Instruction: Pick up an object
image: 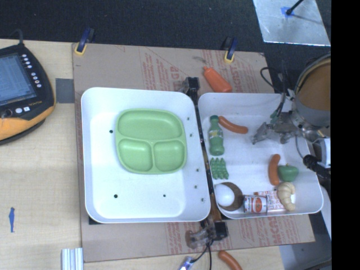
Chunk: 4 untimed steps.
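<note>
Meanwhile the open claw (260, 136) hovers beside an orange sausage (233, 125) lying left-to-right, slightly slanted.

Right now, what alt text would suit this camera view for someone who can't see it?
A robot arm's gripper hovers over the right bin, which holds toy food and a green bottle. The left bin holds a green divided plate.

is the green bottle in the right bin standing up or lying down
Lying down: the green bottle rests flat on the floor of the right bin, its full side showing, cap toward the far rim.
</note>
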### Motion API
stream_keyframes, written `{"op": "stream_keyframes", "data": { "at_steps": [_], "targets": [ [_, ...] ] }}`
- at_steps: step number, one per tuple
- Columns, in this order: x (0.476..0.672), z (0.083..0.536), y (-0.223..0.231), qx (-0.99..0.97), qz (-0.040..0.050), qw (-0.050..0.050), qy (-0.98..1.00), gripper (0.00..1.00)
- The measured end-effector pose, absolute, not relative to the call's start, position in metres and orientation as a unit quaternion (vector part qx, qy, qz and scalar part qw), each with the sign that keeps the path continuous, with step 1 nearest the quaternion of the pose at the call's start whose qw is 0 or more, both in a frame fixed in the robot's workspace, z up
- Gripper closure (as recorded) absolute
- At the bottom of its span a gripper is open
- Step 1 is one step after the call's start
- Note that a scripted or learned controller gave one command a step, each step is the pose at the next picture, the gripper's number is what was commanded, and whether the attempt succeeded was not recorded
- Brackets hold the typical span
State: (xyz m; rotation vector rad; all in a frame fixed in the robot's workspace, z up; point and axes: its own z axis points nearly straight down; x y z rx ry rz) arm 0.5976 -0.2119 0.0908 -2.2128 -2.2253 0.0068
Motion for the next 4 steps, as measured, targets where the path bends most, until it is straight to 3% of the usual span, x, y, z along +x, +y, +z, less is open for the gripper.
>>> {"op": "stream_keyframes", "data": {
  "at_steps": [1, 2, 3, 4],
  "targets": [
    [0.537, 0.092, -0.212, -0.705, 0.0019, 0.001, -0.709, 0.0],
    [0.538, 0.102, -0.213, -0.703, 0.0027, 0.001, -0.711, 1.0],
    [0.522, 0.157, -0.152, -0.704, 0.0012, 0.001, -0.71, 1.0],
    [0.564, 0.192, -0.073, -0.705, 0.0012, 0.001, -0.709, 1.0]
  ]
}}
